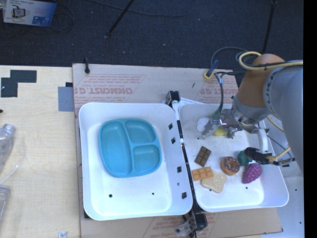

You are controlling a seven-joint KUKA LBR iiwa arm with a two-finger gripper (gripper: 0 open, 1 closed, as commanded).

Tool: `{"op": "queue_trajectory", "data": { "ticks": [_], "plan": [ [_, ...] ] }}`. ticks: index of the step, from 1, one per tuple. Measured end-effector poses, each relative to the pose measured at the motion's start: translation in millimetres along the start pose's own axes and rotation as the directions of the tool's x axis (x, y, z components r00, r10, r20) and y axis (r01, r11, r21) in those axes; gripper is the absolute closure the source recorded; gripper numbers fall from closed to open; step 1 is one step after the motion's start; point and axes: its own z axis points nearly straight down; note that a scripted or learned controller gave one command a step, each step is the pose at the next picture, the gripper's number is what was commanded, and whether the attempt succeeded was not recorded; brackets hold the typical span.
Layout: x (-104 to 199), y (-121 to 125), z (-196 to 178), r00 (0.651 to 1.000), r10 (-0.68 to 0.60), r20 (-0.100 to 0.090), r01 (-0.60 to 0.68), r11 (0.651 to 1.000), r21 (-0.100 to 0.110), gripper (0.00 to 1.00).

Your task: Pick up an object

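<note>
Reaching in from the right, the smooth grey arm (277, 90) hangs its gripper (218, 128) low in the right bin (277, 195); whether it is spread or pressed together I cannot tell. In the glossy left bin (94, 192) lies a blue divided tray (130, 147). Near the gripper lie a cracker (214, 182), bumpy purple grapes (251, 173), a round donut (230, 165), an orange waffle square (202, 173) and a brown chocolate bar (202, 155).

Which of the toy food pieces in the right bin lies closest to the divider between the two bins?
The orange waffle-like square, lying just right of the divider. The brown chocolate bar, cream toast piece, donut and purple grapes lie further right.
</note>
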Motion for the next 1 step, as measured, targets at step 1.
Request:
{"op": "queue_trajectory", "data": {
  "ticks": [1],
  "plan": [
    [-59.6, 7.1, -41.2, 1.000, 0.000, 0.001, 0.000, 1.000, 0.001, 0.00]
  ]
}}
